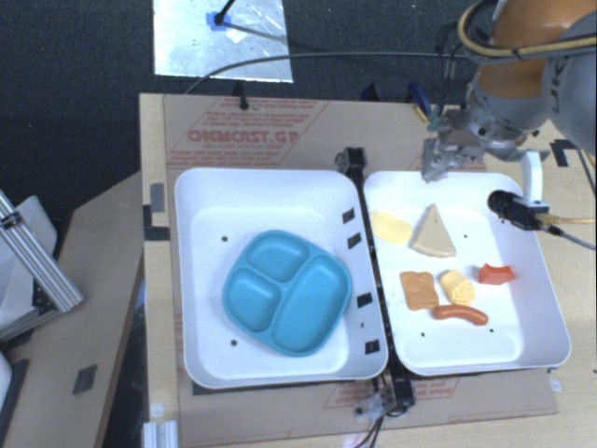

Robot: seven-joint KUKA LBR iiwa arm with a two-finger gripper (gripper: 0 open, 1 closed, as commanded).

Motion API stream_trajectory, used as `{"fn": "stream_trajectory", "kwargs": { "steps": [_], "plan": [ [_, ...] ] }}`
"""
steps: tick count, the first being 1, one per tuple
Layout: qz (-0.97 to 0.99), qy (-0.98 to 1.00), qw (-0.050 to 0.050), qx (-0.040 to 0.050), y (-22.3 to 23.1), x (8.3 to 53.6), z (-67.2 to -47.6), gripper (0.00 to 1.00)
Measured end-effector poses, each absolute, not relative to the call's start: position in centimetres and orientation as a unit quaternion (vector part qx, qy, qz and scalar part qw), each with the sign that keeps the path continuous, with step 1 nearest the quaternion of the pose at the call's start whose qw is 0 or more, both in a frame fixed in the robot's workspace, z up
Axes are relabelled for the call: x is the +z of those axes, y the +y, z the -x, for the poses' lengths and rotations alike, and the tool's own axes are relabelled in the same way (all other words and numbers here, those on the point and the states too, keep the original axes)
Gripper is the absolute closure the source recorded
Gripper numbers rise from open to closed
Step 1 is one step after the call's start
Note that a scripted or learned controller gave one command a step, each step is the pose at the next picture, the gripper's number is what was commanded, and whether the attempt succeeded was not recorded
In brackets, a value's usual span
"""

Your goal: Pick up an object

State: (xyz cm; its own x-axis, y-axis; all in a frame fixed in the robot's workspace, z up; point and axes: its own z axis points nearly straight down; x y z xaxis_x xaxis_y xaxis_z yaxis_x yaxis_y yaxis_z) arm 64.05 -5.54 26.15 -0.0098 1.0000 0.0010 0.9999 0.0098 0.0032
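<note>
Two white bins sit side by side on the bench [112, 278]. Left bin [201, 213] holds a blue divided plate [285, 292], lying flat near its middle. Right bin [541, 329] holds the food items: a pale yellow disc [391, 227] at the left, just beside a tan wedge [434, 232]; below them an orange cracker [419, 289], a corn piece [457, 287] touching it or nearly so, a sausage [459, 315] under both, and a small red piece [496, 273] to the right, apart from the rest. Above the bin's far rim hangs the gripper [438, 168], at the end of the grey arm with its orange band [541, 17]. Whether it is apart or together cannot be told. All the food lies below it in the view, the wedge nearest, none touching it.
</note>
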Motion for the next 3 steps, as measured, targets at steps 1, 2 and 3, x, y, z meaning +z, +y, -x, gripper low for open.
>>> {"fn": "stream_trajectory", "kwargs": {
  "steps": [1,2,3],
  "plan": [
    [-0.703,0.711,0.0,0.0013,-0.5,26.5,-63.9,1.0],
    [-0.703,0.711,0.0,0.0008,4.4,26.1,-62.8,1.0],
    [-0.703,0.711,0.0,0.0017,10.5,25.8,-62.7,1.0]
  ]
}}
